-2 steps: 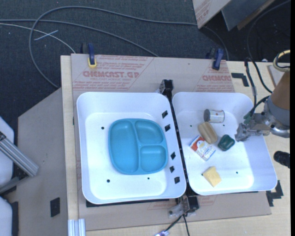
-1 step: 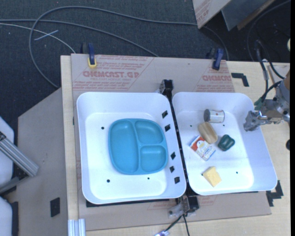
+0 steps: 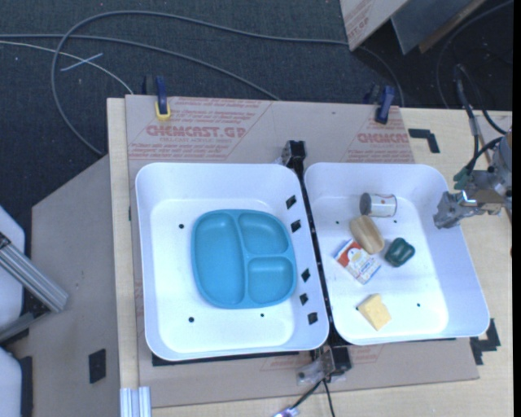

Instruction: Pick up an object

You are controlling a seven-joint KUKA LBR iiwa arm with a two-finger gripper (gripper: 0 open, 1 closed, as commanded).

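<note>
A blue divided plate (image 3: 243,258) is seen lying flat in the left white bin (image 3: 155,244), slightly left of frame centre, its three compartments turned upward. The two bins are set on a brown board (image 3: 203,130) printed with red lettering. Two blue clamps are fixed at the board's upper edge, one at upper left (image 3: 162,98) and one at upper right (image 3: 384,104). Thin cables (image 3: 89,49) are strewn over the dark floor across the top left. A cardboard box (image 3: 370,18) is glimpsed at the top edge.
</note>
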